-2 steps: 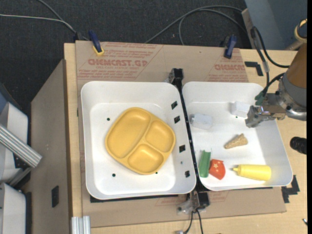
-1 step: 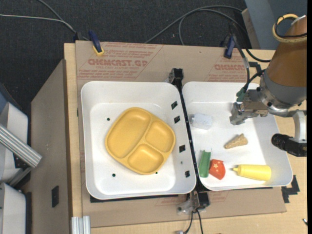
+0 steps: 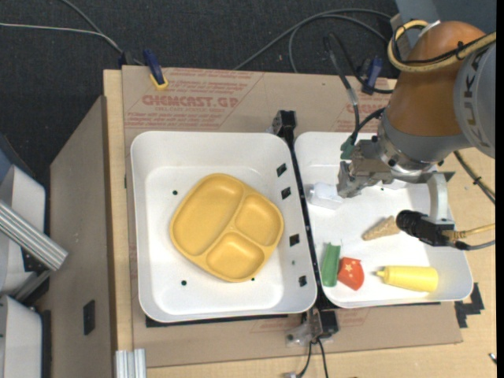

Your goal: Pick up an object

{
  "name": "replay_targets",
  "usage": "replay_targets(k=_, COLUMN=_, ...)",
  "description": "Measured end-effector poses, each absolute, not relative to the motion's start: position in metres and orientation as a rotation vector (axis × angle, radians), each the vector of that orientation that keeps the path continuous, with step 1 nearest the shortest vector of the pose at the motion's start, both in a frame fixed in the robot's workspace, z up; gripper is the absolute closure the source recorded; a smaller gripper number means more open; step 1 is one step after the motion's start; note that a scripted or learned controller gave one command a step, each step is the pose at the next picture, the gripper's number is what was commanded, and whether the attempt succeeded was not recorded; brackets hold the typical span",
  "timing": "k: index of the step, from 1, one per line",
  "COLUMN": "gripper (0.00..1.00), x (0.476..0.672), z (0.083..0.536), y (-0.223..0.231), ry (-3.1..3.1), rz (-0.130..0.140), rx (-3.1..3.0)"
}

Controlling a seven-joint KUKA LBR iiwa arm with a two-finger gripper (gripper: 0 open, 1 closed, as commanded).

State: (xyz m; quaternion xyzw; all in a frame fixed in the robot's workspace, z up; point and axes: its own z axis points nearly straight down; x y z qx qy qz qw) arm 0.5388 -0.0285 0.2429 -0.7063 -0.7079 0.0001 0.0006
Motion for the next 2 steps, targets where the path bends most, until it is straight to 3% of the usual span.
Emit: replay_targets(k=2, gripper=1.00, x=0.562, z=0.238, y=0.077, ry=-2.226, rz=-0.002, rx=-2.218)
